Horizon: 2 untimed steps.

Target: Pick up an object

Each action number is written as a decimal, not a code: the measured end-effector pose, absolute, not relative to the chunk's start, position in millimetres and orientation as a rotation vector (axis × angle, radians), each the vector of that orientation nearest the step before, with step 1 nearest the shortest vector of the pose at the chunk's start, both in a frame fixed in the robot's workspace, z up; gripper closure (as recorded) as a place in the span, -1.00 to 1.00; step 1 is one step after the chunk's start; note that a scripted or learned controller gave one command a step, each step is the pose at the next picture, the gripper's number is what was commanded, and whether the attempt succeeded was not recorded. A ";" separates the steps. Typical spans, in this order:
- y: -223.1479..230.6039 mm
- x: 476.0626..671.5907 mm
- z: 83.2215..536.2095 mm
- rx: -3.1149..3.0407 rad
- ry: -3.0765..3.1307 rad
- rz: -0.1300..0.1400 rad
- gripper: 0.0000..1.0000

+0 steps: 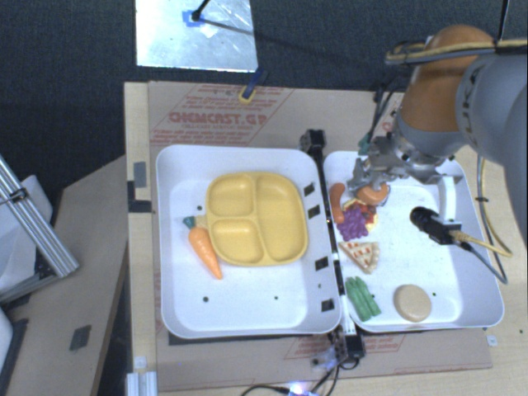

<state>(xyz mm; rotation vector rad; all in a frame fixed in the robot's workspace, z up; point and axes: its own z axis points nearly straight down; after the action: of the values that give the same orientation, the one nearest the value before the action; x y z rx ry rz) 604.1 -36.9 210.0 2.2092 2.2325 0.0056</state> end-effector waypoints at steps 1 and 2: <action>19.9 622.9 213.4 2.209 2.233 0.006 1.00; 64.2 652.0 234.1 2.209 2.230 0.010 1.00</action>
<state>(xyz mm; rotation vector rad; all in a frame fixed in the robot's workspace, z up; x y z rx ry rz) 652.0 64.2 234.1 2.2091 2.2302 0.0096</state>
